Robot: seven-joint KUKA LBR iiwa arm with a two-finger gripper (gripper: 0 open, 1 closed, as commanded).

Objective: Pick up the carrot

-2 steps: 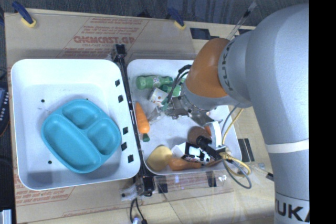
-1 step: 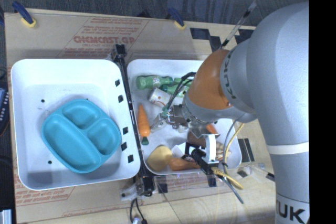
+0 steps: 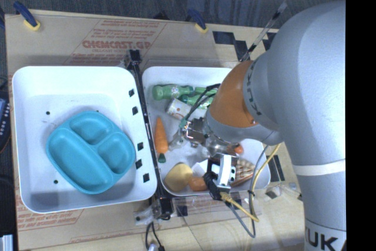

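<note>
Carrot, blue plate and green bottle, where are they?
carrot (image 3: 160, 134), camera view, middle of its orange body.
blue plate (image 3: 88, 156), camera view, its bare middle.
green bottle (image 3: 169, 91), camera view, its body.

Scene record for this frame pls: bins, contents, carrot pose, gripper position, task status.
left bin: holds a blue divided plate
right bin: holds the carrot, a green bottle and a yellow rounded fruit; the rest is hidden under the arm
carrot: lies flat on the bin floor, lengthwise beside the wall next to the left bin
gripper: low over the right bin, next to the carrot on the arm's side
task status: carrot not yet picked up
</note>
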